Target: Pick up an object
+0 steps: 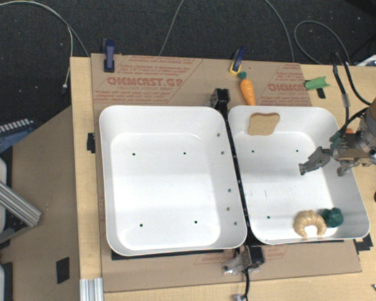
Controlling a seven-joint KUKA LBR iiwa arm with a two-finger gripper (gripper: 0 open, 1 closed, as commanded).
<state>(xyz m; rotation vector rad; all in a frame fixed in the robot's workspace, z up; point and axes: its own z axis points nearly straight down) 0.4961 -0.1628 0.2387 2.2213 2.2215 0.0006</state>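
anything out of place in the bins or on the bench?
One thing: the toy carrot lies outside both bins, on the cardboard behind the right bin. The bread slice leans on that bin's far wall. The croissant and green object sit together at its near edge. No spill or damage seen.

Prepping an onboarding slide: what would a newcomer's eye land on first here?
Probably the two white bins side by side: the left bin, and the right bin with a croissant and a green object touching at its near corner and a tan toast slice at its far edge. Next, the gripper over the right bin.
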